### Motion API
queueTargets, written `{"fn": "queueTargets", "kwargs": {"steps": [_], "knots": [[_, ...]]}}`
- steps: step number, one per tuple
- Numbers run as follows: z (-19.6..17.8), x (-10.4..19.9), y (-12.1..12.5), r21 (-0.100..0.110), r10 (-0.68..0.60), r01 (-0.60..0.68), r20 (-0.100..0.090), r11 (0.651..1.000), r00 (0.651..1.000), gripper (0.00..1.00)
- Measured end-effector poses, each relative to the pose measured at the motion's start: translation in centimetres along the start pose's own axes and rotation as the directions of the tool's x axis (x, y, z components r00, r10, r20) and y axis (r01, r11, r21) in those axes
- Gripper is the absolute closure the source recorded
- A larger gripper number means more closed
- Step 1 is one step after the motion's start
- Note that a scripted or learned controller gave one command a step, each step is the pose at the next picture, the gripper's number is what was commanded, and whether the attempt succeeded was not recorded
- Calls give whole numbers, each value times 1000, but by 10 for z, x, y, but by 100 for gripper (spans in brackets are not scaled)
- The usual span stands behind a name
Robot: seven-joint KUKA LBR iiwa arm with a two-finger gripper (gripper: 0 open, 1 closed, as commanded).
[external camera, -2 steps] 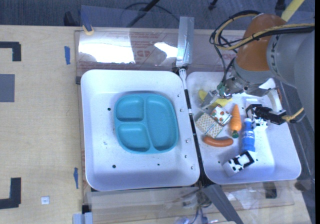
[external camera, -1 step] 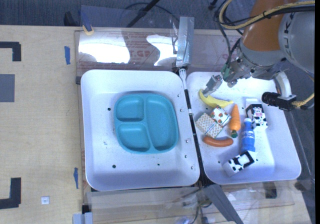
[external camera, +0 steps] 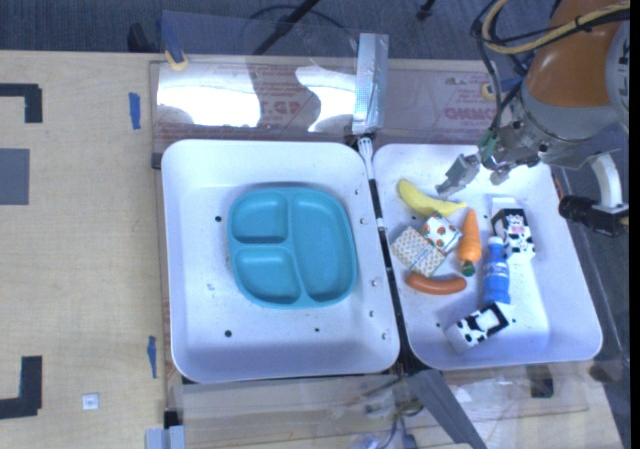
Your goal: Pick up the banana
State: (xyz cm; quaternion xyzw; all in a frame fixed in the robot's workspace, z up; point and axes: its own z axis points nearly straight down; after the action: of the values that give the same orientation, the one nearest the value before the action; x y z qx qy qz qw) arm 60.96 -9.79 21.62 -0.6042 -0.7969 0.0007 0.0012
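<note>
The banana [external camera: 428,201] lies in the right bin [external camera: 570,322], in its upper left part, curving toward the carrot [external camera: 469,239]. The pincer [external camera: 462,175] hangs just above and to the right of the banana's right end, its fingers spread apart with nothing between them. Below the banana sit a checkered block [external camera: 419,249] and a sausage [external camera: 436,284]; a blue bottle [external camera: 497,275] and two black-and-white cow figures [external camera: 514,232] lie further right. The left bin [external camera: 190,237] holds a teal divided plate [external camera: 292,245].
</note>
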Motion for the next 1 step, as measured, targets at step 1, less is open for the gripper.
{"fn": "queueTargets", "kwargs": {"steps": [1], "knots": [[88, -3, 17, 0, -11, 11, -1, 1000, 1000, 0]]}}
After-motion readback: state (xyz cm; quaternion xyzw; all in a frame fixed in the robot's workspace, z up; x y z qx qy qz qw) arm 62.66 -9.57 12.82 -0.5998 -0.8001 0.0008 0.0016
